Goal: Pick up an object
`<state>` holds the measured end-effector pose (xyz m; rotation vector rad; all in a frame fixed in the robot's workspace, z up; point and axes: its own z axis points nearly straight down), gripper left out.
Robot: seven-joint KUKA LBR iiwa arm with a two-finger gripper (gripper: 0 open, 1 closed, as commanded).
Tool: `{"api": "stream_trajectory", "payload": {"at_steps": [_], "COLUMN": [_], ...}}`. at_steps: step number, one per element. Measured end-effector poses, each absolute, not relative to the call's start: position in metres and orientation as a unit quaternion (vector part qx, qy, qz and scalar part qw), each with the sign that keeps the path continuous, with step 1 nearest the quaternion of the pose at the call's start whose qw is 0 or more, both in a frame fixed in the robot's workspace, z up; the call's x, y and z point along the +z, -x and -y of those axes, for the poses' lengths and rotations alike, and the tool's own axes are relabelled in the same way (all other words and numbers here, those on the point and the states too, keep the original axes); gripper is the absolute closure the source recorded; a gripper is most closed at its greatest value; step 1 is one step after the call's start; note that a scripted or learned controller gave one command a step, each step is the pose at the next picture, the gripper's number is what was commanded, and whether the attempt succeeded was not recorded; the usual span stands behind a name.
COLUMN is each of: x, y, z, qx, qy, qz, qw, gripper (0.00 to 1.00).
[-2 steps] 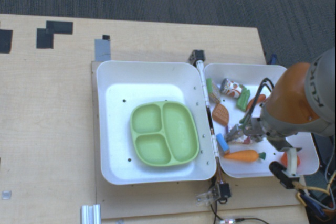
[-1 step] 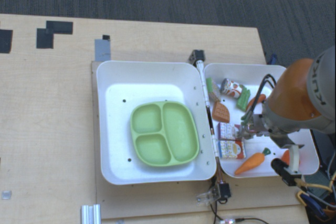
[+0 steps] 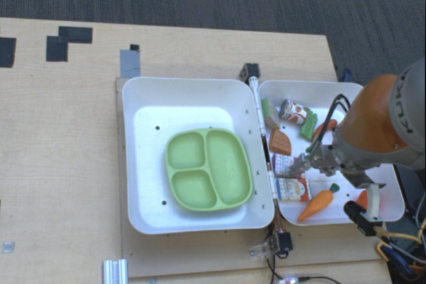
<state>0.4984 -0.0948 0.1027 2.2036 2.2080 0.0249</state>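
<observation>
The right bin [image 3: 313, 86] holds several small toy foods. Among them are a small can [image 3: 293, 110], a green piece [image 3: 309, 125], a brown wedge [image 3: 281, 142], a white printed carton [image 3: 292, 189] and an orange carrot [image 3: 317, 203]. My arm, with its orange band [image 3: 373, 120], reaches in from the right over this bin. The gripper [image 3: 299, 164] is low at the bin's left middle, just above the carton and below the brown wedge. The arm's body hides the bin's right middle.
The left bin [image 3: 143, 143] bears a green divided plate [image 3: 208, 169] with three compartments. A metal divider [image 3: 261, 123] runs between the bins. An orange and white piece [image 3: 368, 199] lies at the right bin's lower right. Cables [image 3: 393, 246] lie off the bench's lower right corner.
</observation>
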Motion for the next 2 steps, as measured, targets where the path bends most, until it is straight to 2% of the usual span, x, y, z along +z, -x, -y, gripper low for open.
{"api": "stream_trajectory", "payload": {"at_steps": [1,2], "x": [0.1135,0.1133], "y": [-0.5001,-0.4999], "z": [0.0930,0.0930], "qx": [0.0102,0.0100], "qy": [-0.705,-0.705], "qz": [-0.709,-0.709], "qw": [0.011,0.011], "gripper": [1.00,0.00]}}
